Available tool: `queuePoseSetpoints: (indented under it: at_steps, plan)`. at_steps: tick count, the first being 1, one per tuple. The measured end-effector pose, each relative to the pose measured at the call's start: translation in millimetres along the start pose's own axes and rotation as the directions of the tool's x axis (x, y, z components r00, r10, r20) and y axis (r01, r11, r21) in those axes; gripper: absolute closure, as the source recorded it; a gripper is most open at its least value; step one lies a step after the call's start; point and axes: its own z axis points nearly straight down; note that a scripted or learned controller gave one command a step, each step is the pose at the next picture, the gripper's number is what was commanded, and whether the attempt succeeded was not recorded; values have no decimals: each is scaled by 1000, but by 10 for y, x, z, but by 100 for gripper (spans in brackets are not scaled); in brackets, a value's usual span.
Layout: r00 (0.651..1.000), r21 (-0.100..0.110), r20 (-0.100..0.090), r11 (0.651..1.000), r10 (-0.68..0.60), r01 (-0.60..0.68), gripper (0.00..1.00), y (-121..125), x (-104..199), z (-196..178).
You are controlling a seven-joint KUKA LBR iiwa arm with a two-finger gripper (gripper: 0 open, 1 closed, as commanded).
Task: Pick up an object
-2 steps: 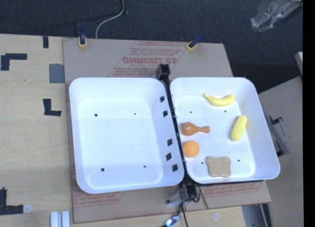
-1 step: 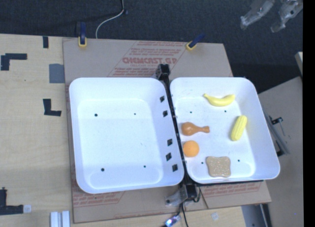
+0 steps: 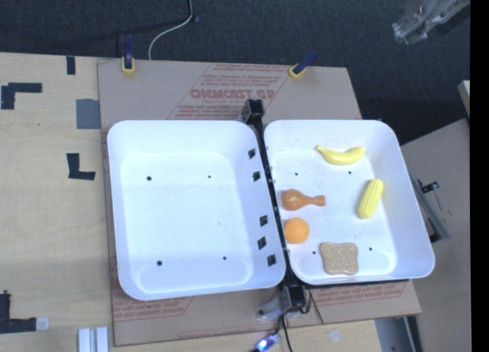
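The right bin (image 3: 397, 161) holds several toy foods: a yellow banana (image 3: 341, 154) near its back, a corn cob (image 3: 370, 198) on the right, an orange-brown chicken drumstick (image 3: 301, 200) by the left wall, an orange ball (image 3: 296, 230) below it, and a slice of toast (image 3: 338, 257) at the front. My gripper (image 3: 426, 11) is at the top right corner of the view, far behind and above the bins, well away from every object. It looks blurred against the dark floor.
The left bin (image 3: 122, 190) sits beside the right one, joined along a row of black clips (image 3: 263, 198). Both rest on a cardboard sheet (image 3: 229, 87) clamped at the back. A white cable (image 3: 172, 30) runs behind.
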Motion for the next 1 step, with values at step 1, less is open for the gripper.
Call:
queuePoseSetpoints:
  at_steps: [1]
  plan:
    - [1000, 1, 0, 1000, 0, 0, 0, 0, -1, 5]
